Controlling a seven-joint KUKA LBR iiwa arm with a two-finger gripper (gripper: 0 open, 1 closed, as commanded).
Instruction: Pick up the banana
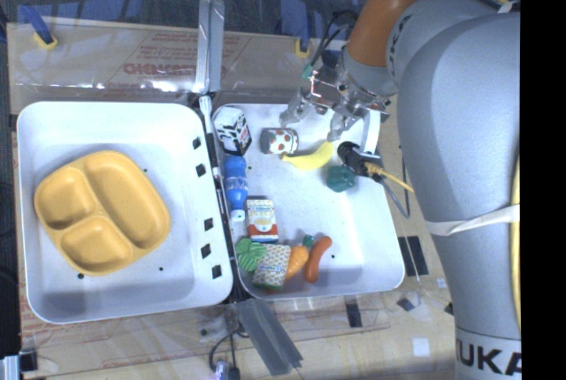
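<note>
While the grey arm (460,104) with its orange band reaches in from the right, its gripper (320,120) hangs over the far end of the right bin (376,268), its 2 fingers (292,115) spread apart with nothing between them. The banana (309,159) lies on the bin floor just below those fingers, a short yellow curve, with its left tip close to a small white cup with red spots (281,140). A teal lump (340,178) sits just beside the banana's right end, under a black part of the wrist.

Along the bin's left wall stand a black-and-white mug (232,128), then a blue bottle (234,179), and nearer the camera a small carton (261,220) with a red and orange label. At the near end of the bin lie a green leafy toy (248,255), a mesh-patterned packet (274,264), an orange carrot (296,260) and a red-orange sausage shape (317,254), crowded side by side.

The left bin (53,117) holds 1 yellow divided plate (102,210) with 3 sections, lying toward its left side.
</note>
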